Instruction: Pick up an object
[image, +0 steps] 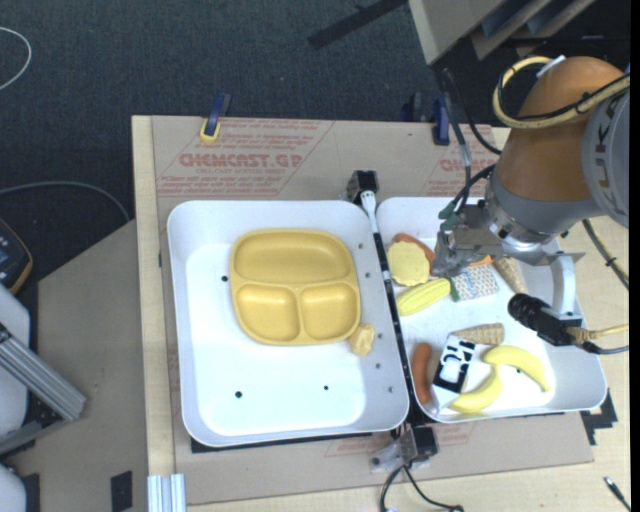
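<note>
Camera view, "CHEMCAST GP" printed on board, gripper state unclear, above corn

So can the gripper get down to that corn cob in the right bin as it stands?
Probably yes: the gripper hangs just above and right of the corn cob, whose top lies uncovered, though the yellow round piece crowds one end.

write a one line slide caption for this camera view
Gripper hovers low over toy food in the right bin; a yellow divided plate sits in the left bin.
</note>
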